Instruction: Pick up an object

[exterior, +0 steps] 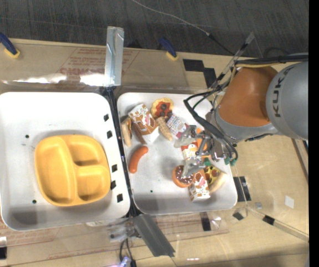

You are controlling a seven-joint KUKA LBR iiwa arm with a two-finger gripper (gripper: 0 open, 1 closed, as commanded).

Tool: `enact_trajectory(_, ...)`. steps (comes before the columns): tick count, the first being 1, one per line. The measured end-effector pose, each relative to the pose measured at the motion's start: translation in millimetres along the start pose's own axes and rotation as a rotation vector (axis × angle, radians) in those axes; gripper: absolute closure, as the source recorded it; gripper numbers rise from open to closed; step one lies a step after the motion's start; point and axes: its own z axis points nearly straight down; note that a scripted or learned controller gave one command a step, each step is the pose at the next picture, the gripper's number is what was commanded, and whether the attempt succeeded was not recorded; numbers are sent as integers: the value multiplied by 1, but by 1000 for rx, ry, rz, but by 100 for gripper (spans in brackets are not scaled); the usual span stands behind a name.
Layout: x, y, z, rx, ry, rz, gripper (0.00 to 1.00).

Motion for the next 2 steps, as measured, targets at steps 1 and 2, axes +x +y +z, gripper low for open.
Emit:
enact_trajectory(1, 39, -20, 39, 2, -23, 114, 0)
enact_trajectory(2, 56, -20, 38, 3, -28, 156, 0)
